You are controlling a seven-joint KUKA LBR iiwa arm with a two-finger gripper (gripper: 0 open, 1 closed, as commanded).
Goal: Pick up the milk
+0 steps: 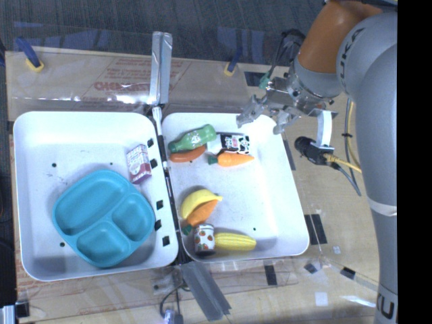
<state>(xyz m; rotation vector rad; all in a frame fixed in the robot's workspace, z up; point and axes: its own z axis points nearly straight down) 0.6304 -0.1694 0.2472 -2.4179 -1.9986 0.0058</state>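
Observation:
The milk (234,142) is a small white carton with black patches. It lies near the far edge of the right bin (283,201), between a green bottle (194,138) and an orange carrot (233,159). My gripper (260,121) hangs over the bin's far rim, just up and to the right of the milk. Its fingers are spread open with nothing between them.
A second carrot (186,156) lies under the bottle. A banana (200,200), an orange piece (198,214), a can (204,239) and a corn cob (234,241) sit at the right bin's near side. The left bin (40,147) holds a blue divided tray (102,216) and a maroon carton (138,163).

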